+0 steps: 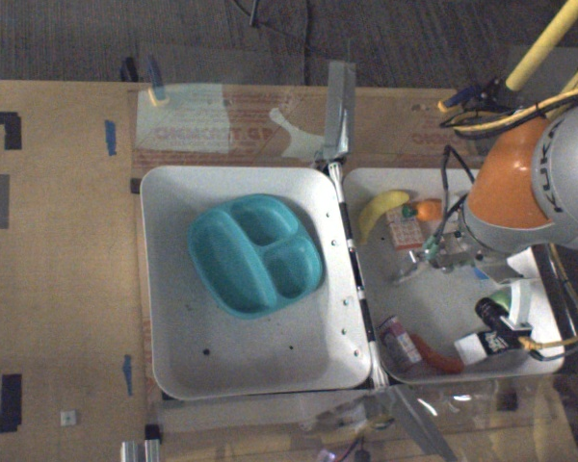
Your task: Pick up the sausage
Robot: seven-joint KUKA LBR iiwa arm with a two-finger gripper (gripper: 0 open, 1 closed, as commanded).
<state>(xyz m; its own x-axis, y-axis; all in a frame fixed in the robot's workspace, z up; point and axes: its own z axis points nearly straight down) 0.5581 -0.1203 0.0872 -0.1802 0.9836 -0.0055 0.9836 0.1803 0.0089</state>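
Left bin (173,354): teal plate (256,254), centre. Right bin (385,364): banana (378,210) at far left corner; can (398,340) and sausage (435,354) along near edge, untouched. Gripper (419,261) mid-bin, above and apart from sausage; whether spread or pressed together cannot be told. Step: approach. Next: shift toward near edge, descend over sausage.

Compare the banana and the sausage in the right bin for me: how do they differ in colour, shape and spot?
The banana is yellow; the sausage is reddish orange. The banana looks thicker and clearly curved; the sausage is thinner and nearly straight. The banana lies at the far left corner of the right bin; the sausage lies by the near rim, beside a small dark packet. Both lie loose on the bin floor, apart from the gripper.
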